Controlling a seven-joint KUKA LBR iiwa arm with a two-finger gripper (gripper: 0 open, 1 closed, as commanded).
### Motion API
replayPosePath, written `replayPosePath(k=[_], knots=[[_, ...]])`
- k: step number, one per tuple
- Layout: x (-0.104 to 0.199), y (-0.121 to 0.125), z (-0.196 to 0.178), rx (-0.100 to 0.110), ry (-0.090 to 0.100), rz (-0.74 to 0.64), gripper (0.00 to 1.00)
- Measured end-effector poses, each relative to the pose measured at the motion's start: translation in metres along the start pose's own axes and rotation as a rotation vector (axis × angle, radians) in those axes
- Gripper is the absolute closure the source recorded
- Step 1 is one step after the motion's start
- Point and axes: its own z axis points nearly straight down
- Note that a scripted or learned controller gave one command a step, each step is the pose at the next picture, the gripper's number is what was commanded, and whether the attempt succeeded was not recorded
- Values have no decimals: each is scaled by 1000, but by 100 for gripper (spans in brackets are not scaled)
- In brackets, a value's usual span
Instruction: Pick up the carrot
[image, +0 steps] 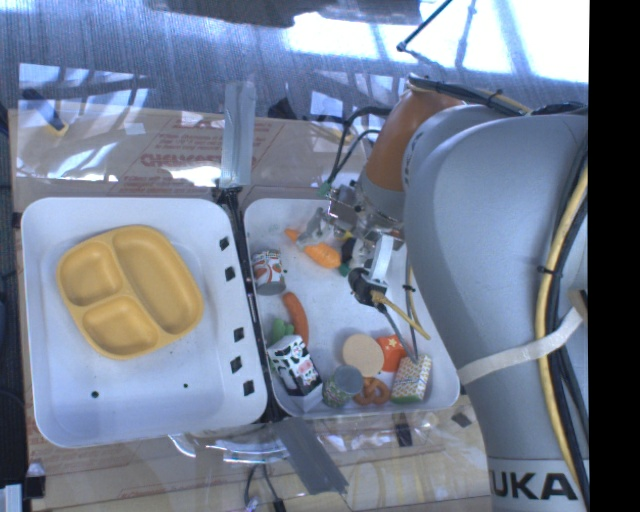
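The carrot (294, 311) is a slim orange-red piece with a green top. It lies on the floor of the right bin (440, 390), near that bin's left wall. My gripper (343, 232) hangs over the bin's far part, up and to the right of the carrot and apart from it. A small orange piece (322, 256) lies just beside the gripper's tip. The arm's grey body covers the right side of the bin.
A small can (267, 271) stands just above the carrot and a cow-patterned carton (293, 364) just below it. A grey cup (345, 383), tan disc (362, 353), pretzel (372, 392) and small box (411, 378) crowd the near edge. The left bin (60, 410) holds a yellow divided plate (128, 290).
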Motion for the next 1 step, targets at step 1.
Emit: replayPosePath(k=[1], knots=[[2,2,-15,-5,1,-8,100]])
